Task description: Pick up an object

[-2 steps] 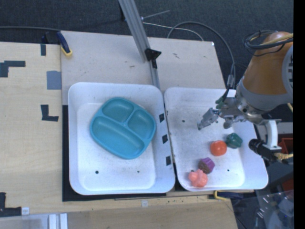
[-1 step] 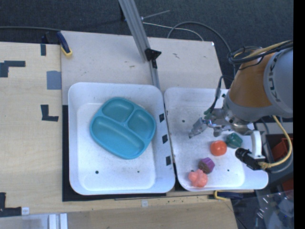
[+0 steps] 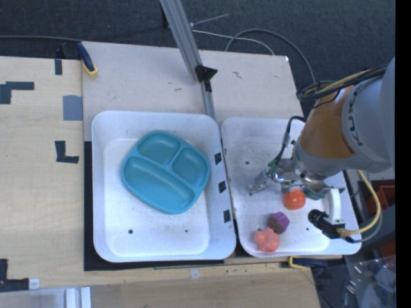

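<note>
We see a thick grey arm (image 3: pixel 376 117) with an orange band (image 3: pixel 324 130), black cable (image 3: pixel 287 140) and metallic gripper (image 3: pixel 277 175).

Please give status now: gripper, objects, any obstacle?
Gripper low in right bin, nothing seen between fingers. Orange ball, purple piece, pink piece lie nearby. Blue plate in left bin.

This is a robotics lab or test cell. A grey and orange industrial arm (image 3: pixel 347 130) reaches over two white bins (image 3: pixel 103 172) set on a plywood bench (image 3: pixel 38 191) marked with dark tape, loose cables (image 3: pixel 257 37) trail across dark carpet (image 3: pixel 289 11), and a metal camera pole (image 3: pixel 183 34) rises behind.
</note>
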Available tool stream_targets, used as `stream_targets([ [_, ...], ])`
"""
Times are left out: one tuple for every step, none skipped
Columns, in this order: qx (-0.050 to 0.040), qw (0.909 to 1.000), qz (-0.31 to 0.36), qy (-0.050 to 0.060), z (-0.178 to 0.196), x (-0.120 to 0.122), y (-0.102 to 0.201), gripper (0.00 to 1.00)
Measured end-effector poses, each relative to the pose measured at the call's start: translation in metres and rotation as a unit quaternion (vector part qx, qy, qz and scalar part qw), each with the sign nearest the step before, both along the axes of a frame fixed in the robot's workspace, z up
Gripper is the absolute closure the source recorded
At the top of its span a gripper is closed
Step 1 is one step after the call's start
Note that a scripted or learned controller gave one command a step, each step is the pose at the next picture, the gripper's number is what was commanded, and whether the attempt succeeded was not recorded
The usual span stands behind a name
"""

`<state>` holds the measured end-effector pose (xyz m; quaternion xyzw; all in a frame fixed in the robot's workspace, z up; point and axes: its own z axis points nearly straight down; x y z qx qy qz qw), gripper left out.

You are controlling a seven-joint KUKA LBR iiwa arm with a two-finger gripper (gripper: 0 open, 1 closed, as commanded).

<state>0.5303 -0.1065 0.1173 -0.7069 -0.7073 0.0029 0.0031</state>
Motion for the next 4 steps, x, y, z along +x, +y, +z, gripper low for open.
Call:
stream_targets([
  [0.0006, 1.0, 0.001, -0.002, 0.013, 0.001, 0.001, 1.0],
  [-0.0006, 1.0, 0.0, -0.005, 0.06, 0.006, -0.007, 1.0],
  [-0.0007, 1.0, 0.001, -0.006, 0.113, 0.017, -0.005, 1.0],
  [-0.0006, 1.0, 0.001, -0.006, 0.154, 0.018, -0.005, 1.0],
])
